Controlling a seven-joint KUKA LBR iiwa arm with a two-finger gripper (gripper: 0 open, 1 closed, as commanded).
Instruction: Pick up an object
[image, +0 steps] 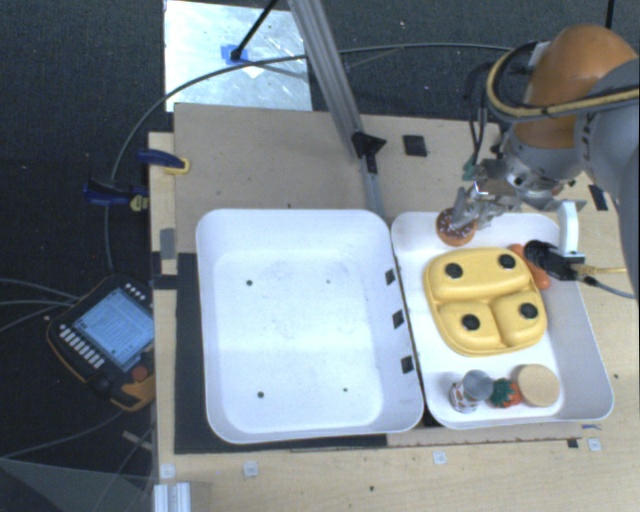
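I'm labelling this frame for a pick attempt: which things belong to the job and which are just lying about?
Job:
- end effector, low over the small brown round object
- yellow tray
- tan disc
- right bin containing them

Lying about:
- left bin
- handheld controller
- blue clamps

Legible text: none | Labels, brands, numbers, signs: none readable | Handheld pendant (103, 340) left of counter (270, 150): lit blue screen, content too small to read | White bins (290, 330): unmarked.
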